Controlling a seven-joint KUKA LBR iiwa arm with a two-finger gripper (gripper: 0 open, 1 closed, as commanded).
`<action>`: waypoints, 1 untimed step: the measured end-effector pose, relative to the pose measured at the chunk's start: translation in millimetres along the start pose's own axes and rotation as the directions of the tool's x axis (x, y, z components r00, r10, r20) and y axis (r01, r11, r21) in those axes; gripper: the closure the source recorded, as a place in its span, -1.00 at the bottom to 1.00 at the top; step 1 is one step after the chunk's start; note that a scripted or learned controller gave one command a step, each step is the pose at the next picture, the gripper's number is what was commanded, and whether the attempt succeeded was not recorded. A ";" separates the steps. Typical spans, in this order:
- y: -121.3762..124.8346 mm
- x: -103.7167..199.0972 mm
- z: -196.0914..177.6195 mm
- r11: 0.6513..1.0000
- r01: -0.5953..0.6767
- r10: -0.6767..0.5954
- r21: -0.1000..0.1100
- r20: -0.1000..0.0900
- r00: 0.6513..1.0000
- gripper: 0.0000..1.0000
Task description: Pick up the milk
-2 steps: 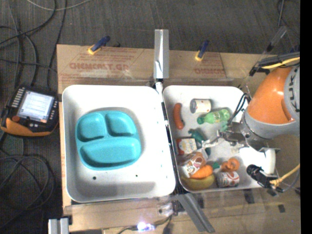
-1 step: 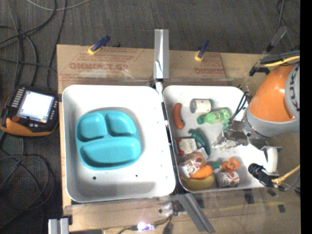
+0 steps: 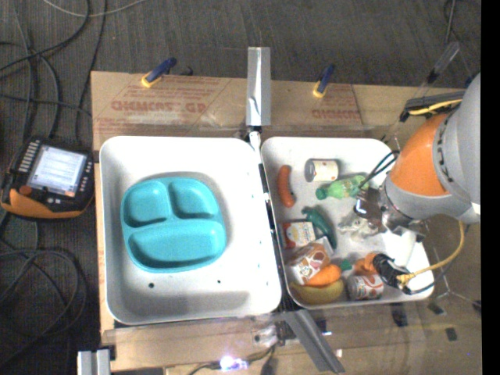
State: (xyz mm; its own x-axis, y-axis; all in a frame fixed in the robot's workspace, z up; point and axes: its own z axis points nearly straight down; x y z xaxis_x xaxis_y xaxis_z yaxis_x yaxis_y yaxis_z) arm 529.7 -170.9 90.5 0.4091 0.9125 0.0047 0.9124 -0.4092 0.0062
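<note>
Milk carton waits in the crowded right bin, gripper nearby.

Camera view: the gripper (image 3: 366, 213) hangs low over the right bin (image 3: 269, 233); how far it is open I cannot tell. The milk (image 3: 299, 233) lies to its left, probably light, crushable card, best pinched across its flat sides.

Milk carton (image 3: 299, 233) lying in right bin (image 3: 273, 209)

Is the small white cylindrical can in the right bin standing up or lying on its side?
Lying on its side. The small white cylindrical can shows its long flank, ends facing left and right.
</note>
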 end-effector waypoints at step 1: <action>-33.9 -28.9 -3.5 0.982 -0.191 0.191 -0.001 0.002 0.982 1.00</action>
State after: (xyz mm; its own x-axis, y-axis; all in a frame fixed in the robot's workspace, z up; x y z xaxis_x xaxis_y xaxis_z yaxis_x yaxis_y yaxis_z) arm 486.9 -183.5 93.7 0.5760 0.8175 0.0042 0.8174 -0.5760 0.0057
